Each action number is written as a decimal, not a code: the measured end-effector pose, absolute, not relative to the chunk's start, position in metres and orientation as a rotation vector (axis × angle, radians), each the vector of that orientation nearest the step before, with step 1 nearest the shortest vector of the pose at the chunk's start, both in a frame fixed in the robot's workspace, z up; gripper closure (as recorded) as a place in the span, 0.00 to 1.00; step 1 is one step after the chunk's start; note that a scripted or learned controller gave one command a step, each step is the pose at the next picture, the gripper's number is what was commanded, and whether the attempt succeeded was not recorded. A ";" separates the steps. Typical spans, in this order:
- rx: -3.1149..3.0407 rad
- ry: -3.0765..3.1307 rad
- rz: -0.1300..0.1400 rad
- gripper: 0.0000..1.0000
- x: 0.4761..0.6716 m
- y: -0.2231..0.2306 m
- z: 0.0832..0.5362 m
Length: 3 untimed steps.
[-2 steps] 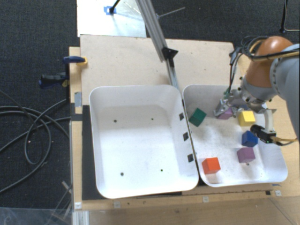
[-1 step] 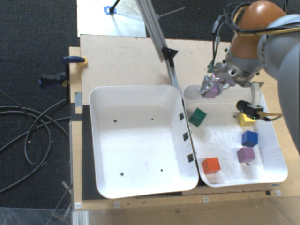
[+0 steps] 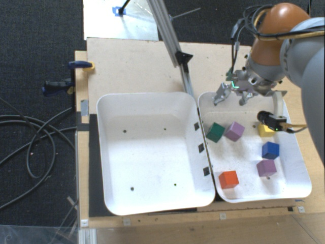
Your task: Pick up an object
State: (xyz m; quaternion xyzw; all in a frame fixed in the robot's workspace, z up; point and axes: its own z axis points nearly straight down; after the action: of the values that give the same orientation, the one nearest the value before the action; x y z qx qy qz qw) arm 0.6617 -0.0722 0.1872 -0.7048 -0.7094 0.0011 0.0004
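A grey robot arm with an orange band reaches in from the right over a wooden bench [image 3: 137, 65] carrying two shallow white bins side by side. The left bin [image 3: 109, 136] is the bigger-looking one; the right bin [image 3: 299, 182] holds six small blocks. The gripper [image 3: 231, 96] hangs over the far left part of the right bin, its two metal fingers apart with nothing between them. The blocks, all near one size: a green block [image 3: 216, 132] and a lilac block [image 3: 234, 131] just beside each other near the bin's middle; a blue block [image 3: 270, 150] to their right, a purple block [image 3: 266, 168] just nearer than it, a yellow block [image 3: 265, 130] by the right wall partly behind a black fitting, and an orange block [image 3: 229, 179] at the near left. These look like light, rigid cubes with flat faces, unlikely to crush or deform; pinching two opposite flat sides should hold. The green block lies closest to the gripper, though its lilac neighbour crowds one side.
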 end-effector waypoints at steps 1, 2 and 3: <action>-2.218 -2.221 0.006 0.00 0.652 -0.089 0.085; -2.219 -2.220 0.006 0.00 0.620 -0.086 0.087; -2.218 -2.219 0.005 0.00 0.574 -0.087 0.087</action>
State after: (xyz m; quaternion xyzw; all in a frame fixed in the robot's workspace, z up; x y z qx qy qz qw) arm 0.5736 -0.0872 0.0870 -0.7069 -0.7073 0.0016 0.0018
